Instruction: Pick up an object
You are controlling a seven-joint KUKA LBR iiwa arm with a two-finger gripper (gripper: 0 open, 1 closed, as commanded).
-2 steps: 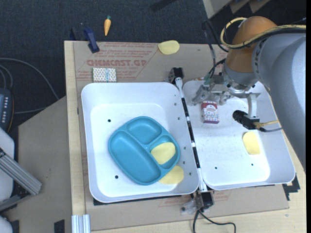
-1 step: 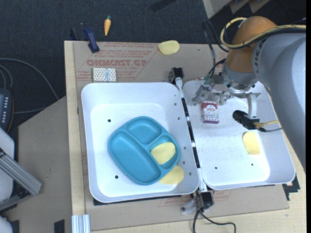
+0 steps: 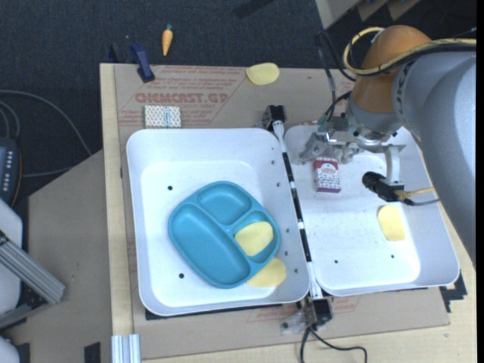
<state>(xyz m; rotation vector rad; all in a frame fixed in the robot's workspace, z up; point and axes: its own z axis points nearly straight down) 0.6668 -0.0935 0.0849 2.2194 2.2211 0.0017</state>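
My gripper (image 3: 328, 154) hangs over the back left part of the right bin (image 3: 355, 267). Its grey fingers (image 3: 307, 153) stand spread apart, so it is open. A small red and white carton (image 3: 327, 177) sits on the bin floor just in front of and below the fingertips, with nothing gripping it. A pale yellow piece (image 3: 392, 222) lies further right in the same bin.
The left bin (image 3: 151, 165) holds a blue divided plate (image 3: 212, 229) with a yellow piece (image 3: 255, 237) on it and another yellow piece (image 3: 267, 274) at its front edge. Outside the bins lie a yellow disc (image 3: 262, 73), a small patterned packet (image 3: 162, 116), a blue clip (image 3: 141, 61) and a toy carrot (image 3: 167, 40).
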